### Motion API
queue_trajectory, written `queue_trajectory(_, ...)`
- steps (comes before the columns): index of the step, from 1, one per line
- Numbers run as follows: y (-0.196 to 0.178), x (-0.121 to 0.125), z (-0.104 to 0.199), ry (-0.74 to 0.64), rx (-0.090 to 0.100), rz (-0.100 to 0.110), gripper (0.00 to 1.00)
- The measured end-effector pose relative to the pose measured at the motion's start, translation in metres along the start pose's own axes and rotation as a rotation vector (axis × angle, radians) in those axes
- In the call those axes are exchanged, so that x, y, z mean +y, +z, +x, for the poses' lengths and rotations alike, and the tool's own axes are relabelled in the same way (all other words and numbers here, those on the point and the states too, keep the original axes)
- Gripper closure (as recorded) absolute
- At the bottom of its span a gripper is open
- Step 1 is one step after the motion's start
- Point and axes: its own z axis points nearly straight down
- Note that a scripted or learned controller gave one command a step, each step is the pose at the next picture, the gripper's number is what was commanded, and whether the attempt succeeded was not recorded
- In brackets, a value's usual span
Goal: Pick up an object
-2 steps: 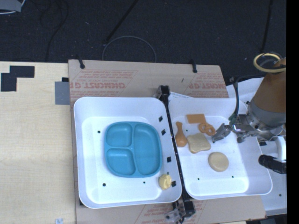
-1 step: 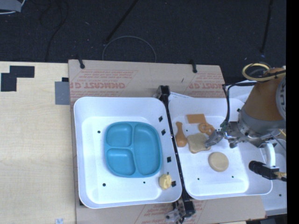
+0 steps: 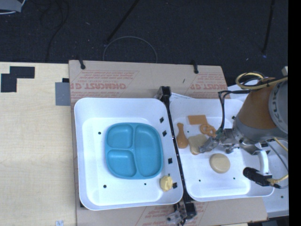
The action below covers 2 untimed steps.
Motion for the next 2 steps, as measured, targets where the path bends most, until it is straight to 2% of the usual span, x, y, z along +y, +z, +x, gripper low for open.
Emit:
queue_trajectory(1,-0.014,0.002,0.0,0.002,0.002,-0.004,1.0)
queue_trajectory(2,-0.056,0.0,0.001,-0.003,-0.002,-0.001,1.0)
